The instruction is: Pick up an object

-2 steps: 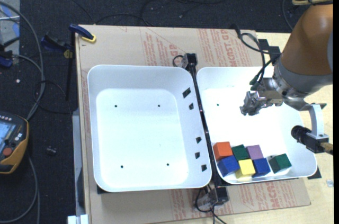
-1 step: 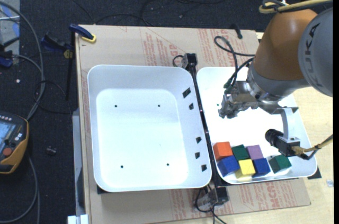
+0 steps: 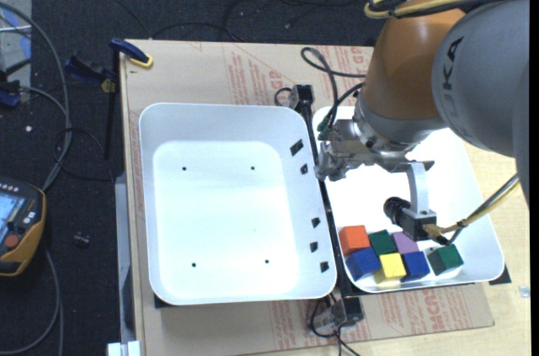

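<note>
Several small cubes sit clustered at the front of the right bin [image 3: 480, 203]: an orange one [image 3: 354, 237], a dark green one [image 3: 381, 242], a purple one [image 3: 405, 243], a blue one [image 3: 363, 263], a yellow one [image 3: 392, 266], a second blue one [image 3: 416, 263] and a green one [image 3: 445, 258]. My gripper [image 3: 335, 159] hangs over the right bin's left side, close to the wall between the bins, behind and above the cubes. The bulky orange and grey wrist covers the back of that bin.
The left bin [image 3: 227, 203] lies beside the right one, with black clips [image 3: 317, 222] along their shared wall. Both rest on a cardboard sheet [image 3: 210, 68]. Cables and a blue and yellow clamp [image 3: 130, 53] lie beyond the bench.
</note>
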`<state>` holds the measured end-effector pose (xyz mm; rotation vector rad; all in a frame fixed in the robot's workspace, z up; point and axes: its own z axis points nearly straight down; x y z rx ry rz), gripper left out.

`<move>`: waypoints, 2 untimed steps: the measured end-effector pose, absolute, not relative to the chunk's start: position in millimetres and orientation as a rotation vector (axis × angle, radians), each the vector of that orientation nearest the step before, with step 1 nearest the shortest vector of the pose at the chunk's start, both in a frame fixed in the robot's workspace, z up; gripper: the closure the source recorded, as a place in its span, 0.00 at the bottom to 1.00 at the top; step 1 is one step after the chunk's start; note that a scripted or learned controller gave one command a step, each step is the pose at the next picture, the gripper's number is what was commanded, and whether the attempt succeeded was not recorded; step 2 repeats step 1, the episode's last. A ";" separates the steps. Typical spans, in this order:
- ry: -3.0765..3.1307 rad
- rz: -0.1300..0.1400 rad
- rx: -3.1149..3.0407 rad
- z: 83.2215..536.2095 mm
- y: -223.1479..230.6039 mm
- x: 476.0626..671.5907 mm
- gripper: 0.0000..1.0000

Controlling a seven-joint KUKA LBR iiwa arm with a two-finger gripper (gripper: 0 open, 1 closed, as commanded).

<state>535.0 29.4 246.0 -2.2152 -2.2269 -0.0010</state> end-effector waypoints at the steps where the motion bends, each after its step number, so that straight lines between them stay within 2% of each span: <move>1: -2.226 0.000 -2.216 245.5 76.1 540.7 1.00; 2: -2.226 0.000 -2.216 245.5 76.1 540.7 1.00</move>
